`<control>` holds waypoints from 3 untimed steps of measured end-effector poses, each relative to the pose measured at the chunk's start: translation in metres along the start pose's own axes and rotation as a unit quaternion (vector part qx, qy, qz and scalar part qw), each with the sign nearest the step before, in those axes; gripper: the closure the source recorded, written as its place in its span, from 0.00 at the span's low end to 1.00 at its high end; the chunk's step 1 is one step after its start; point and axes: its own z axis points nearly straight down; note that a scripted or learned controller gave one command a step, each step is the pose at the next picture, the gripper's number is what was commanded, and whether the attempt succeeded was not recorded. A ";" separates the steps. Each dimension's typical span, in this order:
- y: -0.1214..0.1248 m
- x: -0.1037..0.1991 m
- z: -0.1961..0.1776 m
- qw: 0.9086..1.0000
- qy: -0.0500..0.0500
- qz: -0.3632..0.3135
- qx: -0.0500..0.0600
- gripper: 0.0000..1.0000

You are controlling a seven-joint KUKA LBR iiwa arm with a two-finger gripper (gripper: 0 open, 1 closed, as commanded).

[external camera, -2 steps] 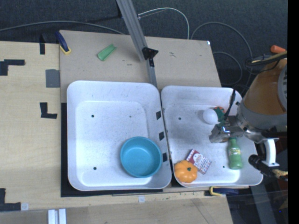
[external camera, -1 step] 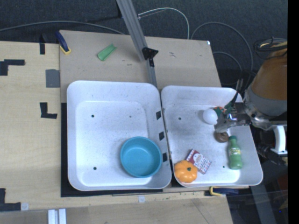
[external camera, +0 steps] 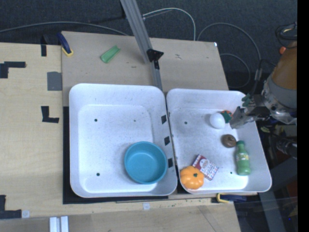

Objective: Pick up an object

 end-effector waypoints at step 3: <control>0.047 0.137 0.009 1.000 0.001 -0.002 0.003 1.00</control>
